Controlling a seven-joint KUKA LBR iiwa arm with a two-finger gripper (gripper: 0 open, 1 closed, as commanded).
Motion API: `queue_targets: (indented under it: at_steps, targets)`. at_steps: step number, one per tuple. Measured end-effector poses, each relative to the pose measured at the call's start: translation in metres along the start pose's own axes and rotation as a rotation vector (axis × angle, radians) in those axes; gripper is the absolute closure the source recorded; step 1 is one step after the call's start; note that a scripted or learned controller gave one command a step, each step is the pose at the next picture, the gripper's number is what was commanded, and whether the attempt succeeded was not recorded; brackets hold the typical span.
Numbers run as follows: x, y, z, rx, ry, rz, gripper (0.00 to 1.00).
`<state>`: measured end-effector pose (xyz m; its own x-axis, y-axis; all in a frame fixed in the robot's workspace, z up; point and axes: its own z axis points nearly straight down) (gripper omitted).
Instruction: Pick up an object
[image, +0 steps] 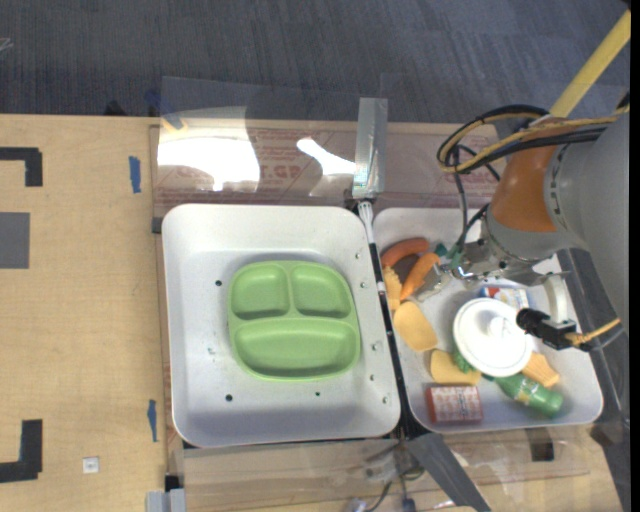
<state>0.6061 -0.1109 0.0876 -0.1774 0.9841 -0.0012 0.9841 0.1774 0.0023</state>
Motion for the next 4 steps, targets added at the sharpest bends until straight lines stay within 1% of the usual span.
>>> queue_targets:
  at_steps: [1,2,3,4]
  targets:
    - [0.0,0.002,-0.013,-0.005,-0.003,-0.003,1.0]
    - [-0.017,0.001,-0.026,0.001,0.0,0.231,1.0]
    - [-0.096,-0.014,0.001,-0.002,-0.003,-0.014,1.0]
    - [-0.092,-0.013,0.001,-0.002,0.002,-0.018,0.0]
